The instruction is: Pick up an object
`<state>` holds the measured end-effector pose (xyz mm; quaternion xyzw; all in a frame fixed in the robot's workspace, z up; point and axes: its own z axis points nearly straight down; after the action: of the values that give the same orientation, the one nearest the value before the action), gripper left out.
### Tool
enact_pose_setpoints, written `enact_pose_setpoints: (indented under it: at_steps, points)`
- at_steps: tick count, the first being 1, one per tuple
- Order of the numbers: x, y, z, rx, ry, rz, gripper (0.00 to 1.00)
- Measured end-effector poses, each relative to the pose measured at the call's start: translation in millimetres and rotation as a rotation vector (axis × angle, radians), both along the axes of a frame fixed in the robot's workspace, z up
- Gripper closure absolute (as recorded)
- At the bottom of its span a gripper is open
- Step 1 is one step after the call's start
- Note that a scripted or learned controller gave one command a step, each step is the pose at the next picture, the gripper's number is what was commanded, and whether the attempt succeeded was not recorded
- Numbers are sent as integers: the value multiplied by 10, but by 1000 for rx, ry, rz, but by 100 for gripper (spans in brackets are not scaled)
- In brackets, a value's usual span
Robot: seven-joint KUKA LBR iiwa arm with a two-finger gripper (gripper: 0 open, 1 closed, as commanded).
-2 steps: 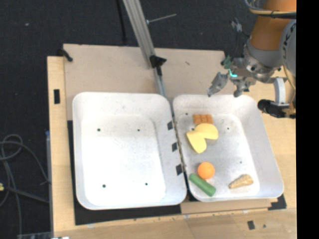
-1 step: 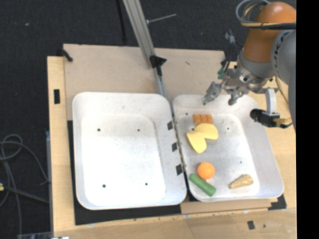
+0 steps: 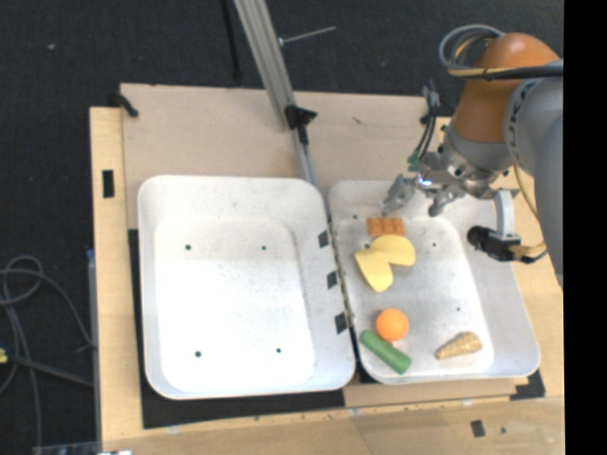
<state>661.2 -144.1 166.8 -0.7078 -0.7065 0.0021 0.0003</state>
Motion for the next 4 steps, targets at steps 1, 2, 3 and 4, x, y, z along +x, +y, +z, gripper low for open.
enact_pose_setpoints:
  at_steps: [1, 2, 3, 4]
  points:
    - [-15, -3, -633, 1, 2, -2, 0]
    - [14, -16, -470, 0, -9, -4, 100]
    - [-60, -70, 114, 0, -10, -1, 100]
    - [-9, -116, 763, 0, -12, 4, 100]
